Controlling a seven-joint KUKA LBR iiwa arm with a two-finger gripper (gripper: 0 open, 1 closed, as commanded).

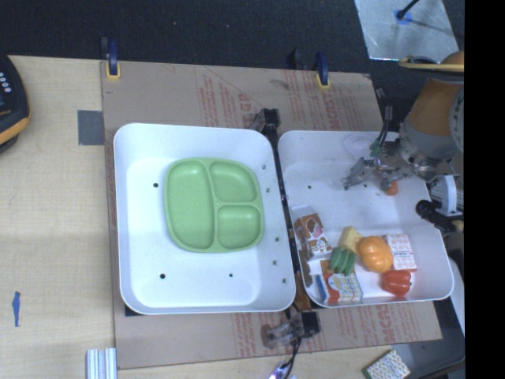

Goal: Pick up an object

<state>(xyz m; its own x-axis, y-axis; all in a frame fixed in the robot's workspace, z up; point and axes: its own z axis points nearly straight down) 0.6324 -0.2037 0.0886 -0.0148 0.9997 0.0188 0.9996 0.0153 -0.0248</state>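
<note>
The orange item (390, 185) lies in the right bin (316, 152) at about 1 o'clock, directly under the gripper (377, 172). Finger state: cannot tell; the item is too small to confirm a pinch. Remaining objects cluster at 5 o'clock: orange fruit (374, 253), red piece (397, 283), green piece (342, 260), cartons (312, 236). The left bin (134, 212) holds a green tray (213, 204). Risk: a small item may slip out on closing, and the nearby bin wall limits approach.
</note>
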